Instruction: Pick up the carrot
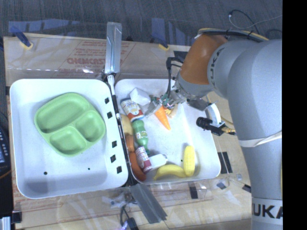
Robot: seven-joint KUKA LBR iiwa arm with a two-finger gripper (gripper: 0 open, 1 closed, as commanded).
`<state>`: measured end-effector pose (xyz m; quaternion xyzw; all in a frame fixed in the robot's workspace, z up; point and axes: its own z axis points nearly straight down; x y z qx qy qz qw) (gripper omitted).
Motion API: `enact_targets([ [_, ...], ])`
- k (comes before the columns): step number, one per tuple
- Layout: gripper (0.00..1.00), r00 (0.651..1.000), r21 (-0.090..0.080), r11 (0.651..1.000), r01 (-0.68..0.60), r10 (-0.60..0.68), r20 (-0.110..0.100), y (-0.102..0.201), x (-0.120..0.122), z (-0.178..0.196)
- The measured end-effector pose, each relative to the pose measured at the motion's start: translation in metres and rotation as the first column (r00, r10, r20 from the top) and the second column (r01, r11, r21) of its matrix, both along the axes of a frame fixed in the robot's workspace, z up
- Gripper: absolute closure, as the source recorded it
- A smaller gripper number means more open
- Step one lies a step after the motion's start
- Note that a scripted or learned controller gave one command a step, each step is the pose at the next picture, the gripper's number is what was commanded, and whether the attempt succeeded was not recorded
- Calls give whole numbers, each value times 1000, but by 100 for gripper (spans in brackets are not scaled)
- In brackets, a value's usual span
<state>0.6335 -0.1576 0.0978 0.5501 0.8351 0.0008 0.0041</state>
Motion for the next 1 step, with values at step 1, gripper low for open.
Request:
enact_targets([
  [1,100,1000,-3,1000,-3,3,5,-1,2,12],
])
